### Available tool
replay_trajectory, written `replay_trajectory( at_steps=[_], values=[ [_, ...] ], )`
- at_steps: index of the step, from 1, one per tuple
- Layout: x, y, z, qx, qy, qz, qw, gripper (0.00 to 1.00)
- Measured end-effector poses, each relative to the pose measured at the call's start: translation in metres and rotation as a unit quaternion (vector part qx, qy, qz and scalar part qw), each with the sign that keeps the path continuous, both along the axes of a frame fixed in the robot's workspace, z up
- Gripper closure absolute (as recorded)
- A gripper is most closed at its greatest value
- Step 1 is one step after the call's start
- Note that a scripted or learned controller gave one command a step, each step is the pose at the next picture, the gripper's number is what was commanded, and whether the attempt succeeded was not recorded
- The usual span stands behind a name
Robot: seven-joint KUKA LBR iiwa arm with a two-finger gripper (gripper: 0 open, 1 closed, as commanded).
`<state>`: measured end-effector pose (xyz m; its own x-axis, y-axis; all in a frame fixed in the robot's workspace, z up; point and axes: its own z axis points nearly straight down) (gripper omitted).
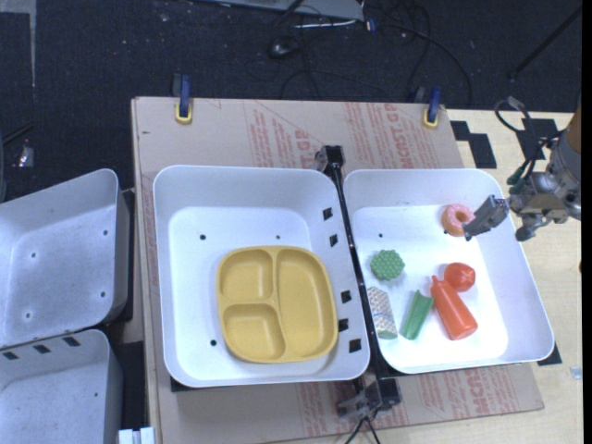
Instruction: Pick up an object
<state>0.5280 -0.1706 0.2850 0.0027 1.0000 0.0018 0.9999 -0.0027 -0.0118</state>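
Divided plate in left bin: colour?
Yellow; the three-compartment plastic plate shows plainly in the camera view.

Yellow divided tray point(276, 303) in left bin point(176, 248), blue-yellow clamps point(184, 100) on board

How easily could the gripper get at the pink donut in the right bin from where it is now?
Probably easily. The gripper sits at the right bin's far right edge, right beside the pink donut. Nothing lies over the donut, and the red tomato sits apart from it.
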Motion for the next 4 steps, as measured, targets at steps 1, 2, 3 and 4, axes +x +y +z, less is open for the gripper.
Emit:
replay_trajectory(
  at_steps=[1, 2, 3, 4],
  values=[
    [0.002, 0.001, 0.006, -0.0011, -0.005, 0.002, 1.0000, 0.00],
    [-0.005, 0.007, -0.049, -0.0006, -0.005, 0.001, 1.0000, 0.00],
    [0.000, 0.002, -0.096, -0.0007, -0.004, 0.001, 1.0000, 0.00],
    [0.001, 0.004, -0.157, -0.0017, -0.006, 0.001, 1.0000, 0.00]
  ],
)
